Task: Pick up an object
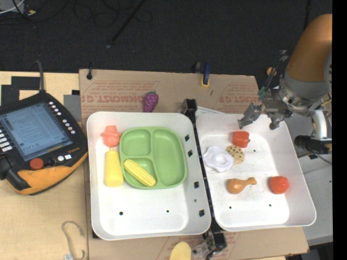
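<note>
Hovering over the right bin's (303, 210) far edge, the tool (261, 116) hangs spread and empty; next it must drop onto the red pepper (241, 138).

Bins (162, 223): smooth white plastic, slight gloss. Green tray (168, 167): matt plastic. Corn (140, 173), tomato (279, 184), drumstick (240, 185): glossy toy plastic. Cardboard (124, 93) under bins: matt brown, printed. Surface (38, 221): pale wood look.
</note>
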Controlling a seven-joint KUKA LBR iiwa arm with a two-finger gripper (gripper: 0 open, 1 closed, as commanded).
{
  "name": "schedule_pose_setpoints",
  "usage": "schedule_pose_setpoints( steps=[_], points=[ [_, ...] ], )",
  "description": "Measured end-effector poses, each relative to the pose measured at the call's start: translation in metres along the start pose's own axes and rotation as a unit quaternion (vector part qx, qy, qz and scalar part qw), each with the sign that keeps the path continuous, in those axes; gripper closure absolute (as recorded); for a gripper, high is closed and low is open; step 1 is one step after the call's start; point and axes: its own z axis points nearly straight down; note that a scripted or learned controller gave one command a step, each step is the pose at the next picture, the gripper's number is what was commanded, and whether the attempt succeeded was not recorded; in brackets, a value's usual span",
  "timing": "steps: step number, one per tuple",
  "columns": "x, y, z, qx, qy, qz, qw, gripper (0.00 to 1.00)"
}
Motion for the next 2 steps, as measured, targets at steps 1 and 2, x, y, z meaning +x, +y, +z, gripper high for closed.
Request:
schedule_pose_setpoints(
  steps=[1,2],
  points=[
    [0.0,0.002,-0.008,-0.007,-0.001,-0.001,1.0,0.0],
    [0.0,0.003,0.056,-0.004,-0.001,-0.001,1.0,0.0]
  ],
)
